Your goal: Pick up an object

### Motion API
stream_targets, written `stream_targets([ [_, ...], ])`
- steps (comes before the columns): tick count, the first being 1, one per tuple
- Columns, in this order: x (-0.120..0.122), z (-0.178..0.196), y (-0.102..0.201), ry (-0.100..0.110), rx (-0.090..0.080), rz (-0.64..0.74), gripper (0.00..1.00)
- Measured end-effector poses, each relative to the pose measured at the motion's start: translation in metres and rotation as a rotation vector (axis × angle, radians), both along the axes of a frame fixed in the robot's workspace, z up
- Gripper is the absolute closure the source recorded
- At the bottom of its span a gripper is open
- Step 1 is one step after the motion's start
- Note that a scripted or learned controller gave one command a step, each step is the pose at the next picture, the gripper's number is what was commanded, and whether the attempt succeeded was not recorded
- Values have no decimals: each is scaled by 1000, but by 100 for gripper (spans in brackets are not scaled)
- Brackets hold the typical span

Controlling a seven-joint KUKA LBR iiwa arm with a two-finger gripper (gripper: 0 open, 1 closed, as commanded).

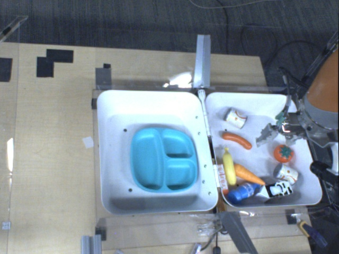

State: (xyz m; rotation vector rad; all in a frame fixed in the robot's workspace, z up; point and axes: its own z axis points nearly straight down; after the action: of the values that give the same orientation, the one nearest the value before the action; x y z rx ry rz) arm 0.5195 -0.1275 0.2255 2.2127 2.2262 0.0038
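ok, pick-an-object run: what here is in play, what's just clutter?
In play:
gripper, over the right bin
hot dog
tomato
banana
carrot
blue bottle
white cup

Lying about:
blue divided tray in the left bin
cable behind the bench

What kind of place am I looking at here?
Probably a robot test bench in a lab: an arm reaches over two white bins, one with toy food like a carrot, and loose cables trail behind.
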Motion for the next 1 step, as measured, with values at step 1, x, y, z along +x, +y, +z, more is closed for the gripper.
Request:
stream_targets([
  [1,81,-118,11,-27,-6,144,0],
])
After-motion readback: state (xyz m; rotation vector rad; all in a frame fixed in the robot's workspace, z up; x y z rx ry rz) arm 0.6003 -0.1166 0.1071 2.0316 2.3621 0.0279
